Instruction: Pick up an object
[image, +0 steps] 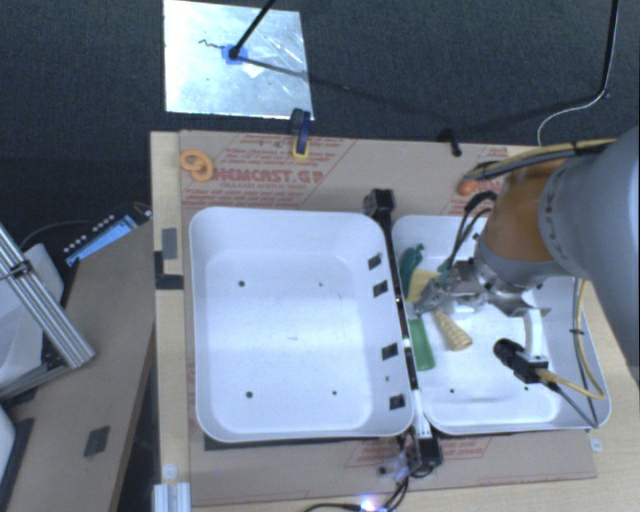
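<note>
The right bin (500, 410) holds a few small objects near its left wall. A long green piece (420, 345) lies along that wall. A yellow piece (426, 279) rests beside its upper end, and a tan ribbed cone (456, 334) lies just right of the green piece. My gripper (437, 296) hangs low over this cluster, between the yellow piece and the cone, and partly hides them. I see nothing clearly held. The grey arm (560, 215) with its orange band (515, 215) reaches in from the right.
The left bin (210, 300) sits beside the right one, with a black divider strip (395, 300) between them. A black connector (515, 358) with a yellow cable (575, 385) hangs over the right bin's lower right. Cardboard (260, 170) borders the bins.
</note>
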